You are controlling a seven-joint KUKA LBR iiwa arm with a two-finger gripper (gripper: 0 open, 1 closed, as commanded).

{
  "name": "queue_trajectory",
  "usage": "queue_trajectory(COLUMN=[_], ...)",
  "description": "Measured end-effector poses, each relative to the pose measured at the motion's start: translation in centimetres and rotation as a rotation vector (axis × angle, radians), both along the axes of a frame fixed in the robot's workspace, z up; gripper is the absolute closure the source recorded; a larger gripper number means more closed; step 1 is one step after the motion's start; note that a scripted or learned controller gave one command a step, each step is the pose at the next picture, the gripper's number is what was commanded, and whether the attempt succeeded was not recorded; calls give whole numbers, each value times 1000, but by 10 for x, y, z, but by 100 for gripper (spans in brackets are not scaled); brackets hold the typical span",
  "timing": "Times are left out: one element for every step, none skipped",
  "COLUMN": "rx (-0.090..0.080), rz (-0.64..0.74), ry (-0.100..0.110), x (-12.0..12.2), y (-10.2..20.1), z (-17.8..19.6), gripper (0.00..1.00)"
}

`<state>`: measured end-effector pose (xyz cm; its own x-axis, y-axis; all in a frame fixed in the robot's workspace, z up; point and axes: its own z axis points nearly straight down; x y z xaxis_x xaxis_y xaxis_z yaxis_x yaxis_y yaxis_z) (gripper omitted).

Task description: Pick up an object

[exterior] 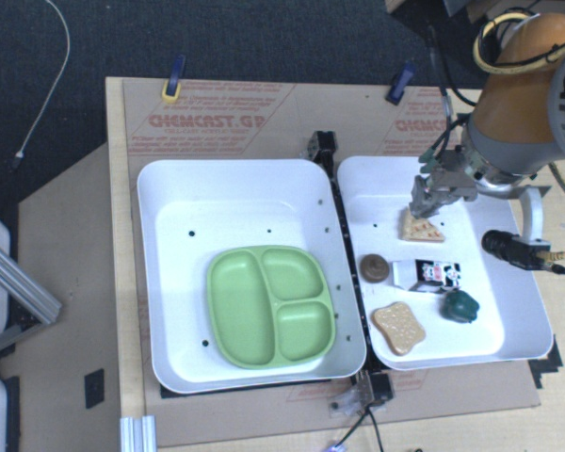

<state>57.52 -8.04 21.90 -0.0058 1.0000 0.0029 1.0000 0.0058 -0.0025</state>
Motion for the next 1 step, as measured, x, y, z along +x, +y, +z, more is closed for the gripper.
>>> queue_trajectory(rx=[0], rz=[1], ry=[-3], x=[-2], y=[55], z=[11], gripper=[100])
